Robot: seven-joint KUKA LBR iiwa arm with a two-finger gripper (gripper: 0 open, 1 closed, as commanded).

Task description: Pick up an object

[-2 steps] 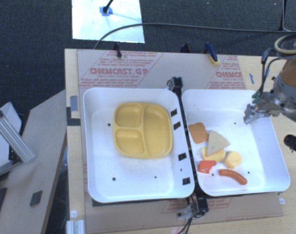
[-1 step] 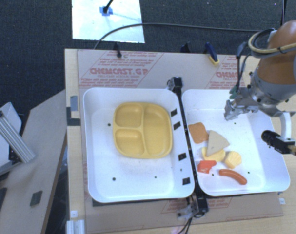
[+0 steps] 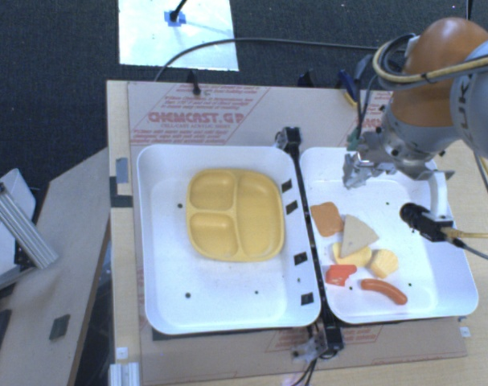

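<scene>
Toy food pieces lie clustered in your right white bin (image 3: 453, 292): an orange-brown slab (image 3: 326, 218), a tan wedge (image 3: 358, 233), a yellow lump (image 3: 383, 262), a red chunk (image 3: 339, 274) and a red sausage (image 3: 383, 291). They look light, stiff and slick; take the sausage across its middle, since it lies apart from the others. Your metal gripper (image 3: 358, 170) hangs above the bin's far end, holding nothing I can see. The yellow divided plate (image 3: 234, 214) sits in the left bin.

Open floor of right bin (image 3: 436, 284) beside toy food cluster (image 3: 354, 248)
</scene>
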